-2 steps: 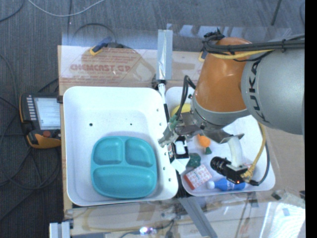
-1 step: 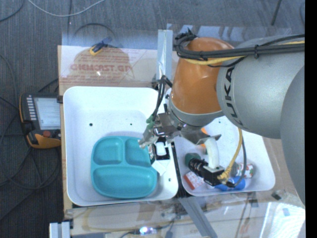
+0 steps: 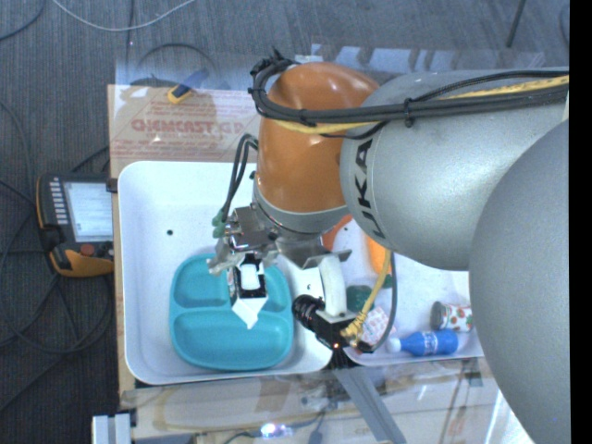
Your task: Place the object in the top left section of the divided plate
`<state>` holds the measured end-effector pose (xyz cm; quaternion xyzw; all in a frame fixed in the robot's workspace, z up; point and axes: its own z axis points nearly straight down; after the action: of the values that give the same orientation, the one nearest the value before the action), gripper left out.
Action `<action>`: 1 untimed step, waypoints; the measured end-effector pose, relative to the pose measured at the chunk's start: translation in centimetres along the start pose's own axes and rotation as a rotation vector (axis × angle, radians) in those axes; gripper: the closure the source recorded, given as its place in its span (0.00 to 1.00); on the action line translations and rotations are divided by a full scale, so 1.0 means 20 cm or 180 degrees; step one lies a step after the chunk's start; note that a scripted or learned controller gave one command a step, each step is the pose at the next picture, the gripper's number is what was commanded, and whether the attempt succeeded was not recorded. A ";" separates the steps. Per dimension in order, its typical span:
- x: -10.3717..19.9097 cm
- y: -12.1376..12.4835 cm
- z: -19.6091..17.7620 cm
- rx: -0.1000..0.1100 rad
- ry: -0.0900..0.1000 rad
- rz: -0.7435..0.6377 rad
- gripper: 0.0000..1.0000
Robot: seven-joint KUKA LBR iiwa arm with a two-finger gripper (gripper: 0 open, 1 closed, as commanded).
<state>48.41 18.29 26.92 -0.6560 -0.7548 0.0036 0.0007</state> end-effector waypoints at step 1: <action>-0.24 -0.01 -0.38 -0.0011 -0.0008 0.0049 1.00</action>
<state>48.85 13.62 34.54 -0.6618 -0.7497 0.0031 -0.0013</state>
